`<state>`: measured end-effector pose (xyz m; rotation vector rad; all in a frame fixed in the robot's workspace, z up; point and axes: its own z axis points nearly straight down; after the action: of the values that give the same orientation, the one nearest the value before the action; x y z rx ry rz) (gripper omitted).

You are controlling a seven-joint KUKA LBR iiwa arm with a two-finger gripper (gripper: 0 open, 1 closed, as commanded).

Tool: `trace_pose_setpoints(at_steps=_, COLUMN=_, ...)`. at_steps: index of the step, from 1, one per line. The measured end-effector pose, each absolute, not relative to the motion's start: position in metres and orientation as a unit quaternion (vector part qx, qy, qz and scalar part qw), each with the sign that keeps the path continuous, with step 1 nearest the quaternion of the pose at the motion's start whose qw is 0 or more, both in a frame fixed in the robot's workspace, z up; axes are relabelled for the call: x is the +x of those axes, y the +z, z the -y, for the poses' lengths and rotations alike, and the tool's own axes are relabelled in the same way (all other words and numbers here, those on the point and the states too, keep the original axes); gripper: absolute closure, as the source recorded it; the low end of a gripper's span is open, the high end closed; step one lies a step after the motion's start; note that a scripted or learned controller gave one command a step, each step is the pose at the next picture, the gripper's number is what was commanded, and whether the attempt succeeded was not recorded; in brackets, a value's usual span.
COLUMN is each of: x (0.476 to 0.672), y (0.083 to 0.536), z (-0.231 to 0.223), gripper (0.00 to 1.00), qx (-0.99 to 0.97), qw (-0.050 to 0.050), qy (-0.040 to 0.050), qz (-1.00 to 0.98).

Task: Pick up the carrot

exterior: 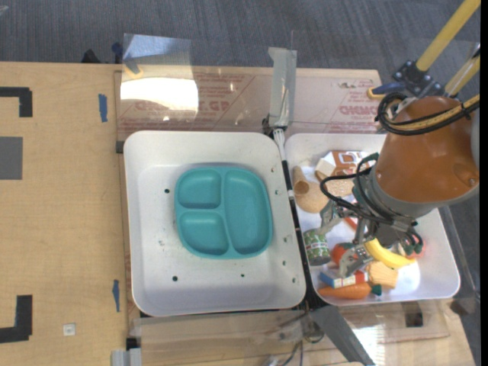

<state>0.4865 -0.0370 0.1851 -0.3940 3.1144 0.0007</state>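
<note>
The carrot (345, 290) lies along the front wall of the right bin (442, 280). It is orange, with a green tip pointing right. My gripper (341, 239) hangs low over that bin's cluttered middle, under the arm's orange band (423, 158). It is open: one grey finger (329, 216) is near the green can and the other (352, 260) is just above the carrot. The carrot is not between them; it rests a little in front of the nearer finger.
Packed around the gripper in the right bin are a green can (316, 245), a yellow banana (389, 255), a tan bread piece (309, 197), a small printed box (345, 162) and a red item (340, 253). The left bin (145, 227) holds a teal divided plate (224, 210).
</note>
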Motion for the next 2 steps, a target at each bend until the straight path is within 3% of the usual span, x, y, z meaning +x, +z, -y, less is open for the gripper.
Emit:
trace_pose_setpoints(at_steps=1, x=0.563, y=0.186, z=0.002, gripper=0.0, qx=-0.232, qw=0.004, qy=0.0005, qz=-0.973)
trace_pose_setpoints(at_steps=2, x=0.49, y=0.185, z=0.063, gripper=0.0, qx=-0.259, qw=0.001, qy=-0.0006, qz=-0.966)
